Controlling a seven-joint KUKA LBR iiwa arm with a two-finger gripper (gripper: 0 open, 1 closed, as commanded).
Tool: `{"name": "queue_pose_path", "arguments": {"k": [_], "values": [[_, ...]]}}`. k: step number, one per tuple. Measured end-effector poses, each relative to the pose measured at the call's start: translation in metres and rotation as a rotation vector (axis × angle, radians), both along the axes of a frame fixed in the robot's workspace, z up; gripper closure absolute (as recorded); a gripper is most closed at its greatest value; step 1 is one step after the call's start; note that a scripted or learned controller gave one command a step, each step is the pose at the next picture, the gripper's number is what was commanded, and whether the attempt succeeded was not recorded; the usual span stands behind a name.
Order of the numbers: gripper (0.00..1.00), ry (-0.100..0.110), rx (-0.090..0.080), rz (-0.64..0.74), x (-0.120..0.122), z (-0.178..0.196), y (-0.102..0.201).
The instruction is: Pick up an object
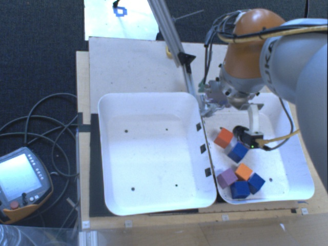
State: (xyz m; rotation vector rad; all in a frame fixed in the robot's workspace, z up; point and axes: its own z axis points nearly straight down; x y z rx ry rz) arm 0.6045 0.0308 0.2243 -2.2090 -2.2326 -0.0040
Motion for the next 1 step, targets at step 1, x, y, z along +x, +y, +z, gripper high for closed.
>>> {"name": "queue_pose_path", "arguments": {"k": [1], "values": [[1.0, 0.0, 0.0, 0.0, -0.0018, 0.0047, 0.0488]]}}
